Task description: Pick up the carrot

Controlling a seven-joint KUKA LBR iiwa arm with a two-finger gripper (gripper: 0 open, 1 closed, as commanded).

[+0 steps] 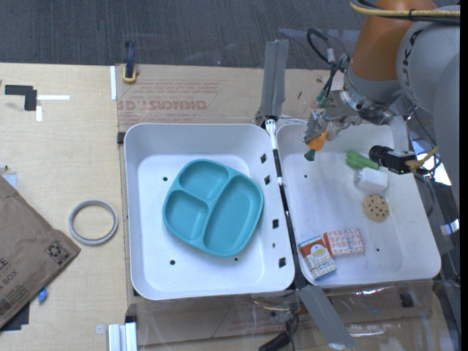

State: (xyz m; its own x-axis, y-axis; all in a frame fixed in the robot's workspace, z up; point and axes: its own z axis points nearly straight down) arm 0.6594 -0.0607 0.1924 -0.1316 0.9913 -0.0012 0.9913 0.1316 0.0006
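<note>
The carrot [315,143] is a small orange piece at the far left corner of the right bin [409,269]. My gripper [316,133] hangs over that corner, coming in from the right, and is shut on the carrot. The orange end pokes out below the fingertips. The carrot looks lifted a little off the bin floor.
In the right bin lie a green thing [357,159], a round cookie [376,208] and a red and white snack packet [330,249] near the front. The left bin [146,269] holds a teal divided plate [213,207]. A tape ring [93,220] lies on the bench at left.
</note>
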